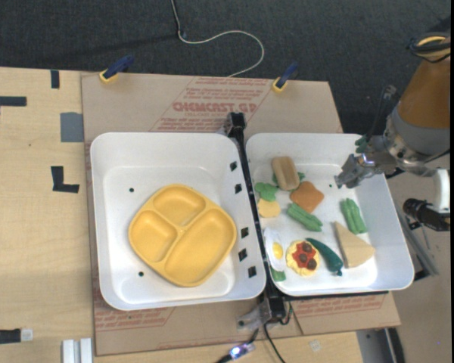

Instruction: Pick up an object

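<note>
Hovering over the right bin (386, 278), our tool (346, 176) is too dark and blurred for us to tell its state. Toy food (307, 197) lies below it; the arm (424, 104) is cut off at the frame's right.

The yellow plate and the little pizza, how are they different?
The yellow plate is far bigger than the little pizza. The plate is plain yellow with three compartments; the pizza has red and dark toppings. The plate lies alone in the left bin, while the pizza sits among other toy foods in the right bin. Both are roundish, yellowish and lie flat.
</note>
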`<action>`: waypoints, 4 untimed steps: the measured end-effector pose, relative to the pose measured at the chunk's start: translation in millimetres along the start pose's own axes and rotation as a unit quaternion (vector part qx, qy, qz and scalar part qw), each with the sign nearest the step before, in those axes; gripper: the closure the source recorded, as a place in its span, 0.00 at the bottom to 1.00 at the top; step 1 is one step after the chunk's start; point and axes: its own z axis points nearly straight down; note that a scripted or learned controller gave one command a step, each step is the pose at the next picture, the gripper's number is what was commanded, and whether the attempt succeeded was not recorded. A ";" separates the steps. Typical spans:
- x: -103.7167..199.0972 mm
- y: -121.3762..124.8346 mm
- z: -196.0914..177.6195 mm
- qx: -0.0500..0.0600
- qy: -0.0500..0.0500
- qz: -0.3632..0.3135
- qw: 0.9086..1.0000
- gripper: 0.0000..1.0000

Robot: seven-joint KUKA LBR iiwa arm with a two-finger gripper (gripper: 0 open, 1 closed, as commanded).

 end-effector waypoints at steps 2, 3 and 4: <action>57.2 6.0 -7.4 0.003 0.002 -0.003 1.000 1.00; 105.1 26.0 -0.1 0.003 0.002 -0.003 1.000 1.00; 165.7 37.8 8.5 0.004 0.002 -0.003 1.000 1.00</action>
